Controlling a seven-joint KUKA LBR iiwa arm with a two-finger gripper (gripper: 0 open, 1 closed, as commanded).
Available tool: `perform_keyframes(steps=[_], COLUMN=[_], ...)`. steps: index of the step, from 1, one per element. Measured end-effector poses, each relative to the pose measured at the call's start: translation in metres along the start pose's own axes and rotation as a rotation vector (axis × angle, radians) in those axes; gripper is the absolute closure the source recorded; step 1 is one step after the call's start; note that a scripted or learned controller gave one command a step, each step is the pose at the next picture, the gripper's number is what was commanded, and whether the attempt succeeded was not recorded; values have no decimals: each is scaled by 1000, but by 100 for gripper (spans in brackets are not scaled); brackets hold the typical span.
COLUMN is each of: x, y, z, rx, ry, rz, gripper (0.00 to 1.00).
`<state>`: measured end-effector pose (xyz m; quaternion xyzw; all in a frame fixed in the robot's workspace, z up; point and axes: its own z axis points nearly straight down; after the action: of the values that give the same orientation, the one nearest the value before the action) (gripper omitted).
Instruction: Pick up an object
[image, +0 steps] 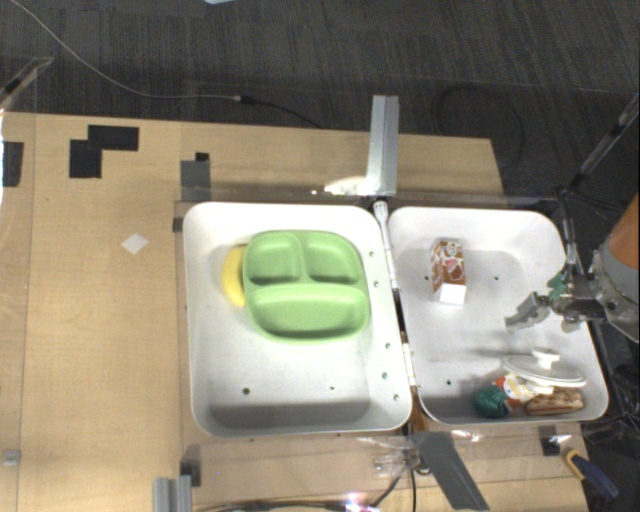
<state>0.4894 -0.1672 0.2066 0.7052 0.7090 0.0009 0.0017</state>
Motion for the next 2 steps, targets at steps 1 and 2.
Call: perform_keyframes(steps=[1, 2], x=[-1, 25], y=[71, 152], z=[-5, 86], rx=[-2, -20], ry=[0, -6], rz=[-117, -216], gripper=[0, 0])
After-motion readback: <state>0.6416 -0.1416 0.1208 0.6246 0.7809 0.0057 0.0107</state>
